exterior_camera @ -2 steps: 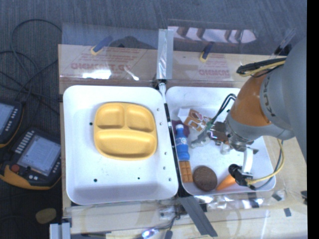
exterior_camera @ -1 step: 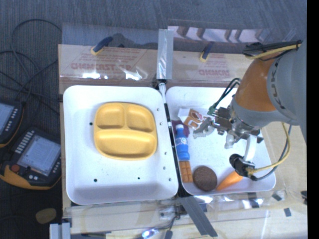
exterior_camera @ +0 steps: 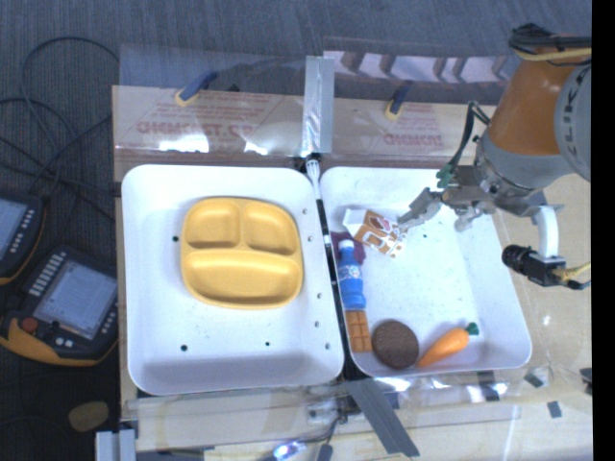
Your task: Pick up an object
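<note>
The approach step is judged underway: the gripper (exterior_camera: 444, 209), fingers spread and released, hangs at three o'clock of the small box (exterior_camera: 378, 234); lowering and clenching would be needed next.

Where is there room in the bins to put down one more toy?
Left bin: bare floor all around the yellow plate, widest in front of it. Right bin: a bare patch in the middle, between the gripper and the carrot. Its left wall is crowded: small box, bottle, brown ball.
</note>
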`<state>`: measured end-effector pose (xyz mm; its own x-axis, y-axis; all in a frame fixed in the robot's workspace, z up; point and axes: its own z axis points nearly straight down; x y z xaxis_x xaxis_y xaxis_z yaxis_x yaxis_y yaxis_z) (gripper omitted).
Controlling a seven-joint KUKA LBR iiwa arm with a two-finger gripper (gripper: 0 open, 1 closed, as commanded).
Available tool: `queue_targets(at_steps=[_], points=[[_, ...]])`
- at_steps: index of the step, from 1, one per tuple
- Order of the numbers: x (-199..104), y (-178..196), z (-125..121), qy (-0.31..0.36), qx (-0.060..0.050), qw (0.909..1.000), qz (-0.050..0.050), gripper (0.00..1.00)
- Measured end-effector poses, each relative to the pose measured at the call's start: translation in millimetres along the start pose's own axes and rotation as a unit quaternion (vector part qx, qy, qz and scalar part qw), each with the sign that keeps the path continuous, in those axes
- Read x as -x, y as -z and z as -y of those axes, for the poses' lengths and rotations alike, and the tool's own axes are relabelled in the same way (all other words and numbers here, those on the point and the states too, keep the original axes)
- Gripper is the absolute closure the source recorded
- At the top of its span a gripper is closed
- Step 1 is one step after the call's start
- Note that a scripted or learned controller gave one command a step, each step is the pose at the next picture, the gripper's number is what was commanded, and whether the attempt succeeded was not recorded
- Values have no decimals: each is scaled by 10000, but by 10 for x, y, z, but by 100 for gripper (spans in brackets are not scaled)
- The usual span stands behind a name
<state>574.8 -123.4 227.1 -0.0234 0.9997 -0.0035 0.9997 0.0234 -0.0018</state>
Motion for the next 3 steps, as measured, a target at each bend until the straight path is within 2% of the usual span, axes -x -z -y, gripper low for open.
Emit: queue_targets(at_steps=[1, 2, 3], points=[[217, -1021, -541, 21, 107, 9999, 15, 0], [7, -1088, -491, 975, 211, 9950, 64, 0], [-129, -1162, -203, 2707, 257, 9622, 114, 0]])
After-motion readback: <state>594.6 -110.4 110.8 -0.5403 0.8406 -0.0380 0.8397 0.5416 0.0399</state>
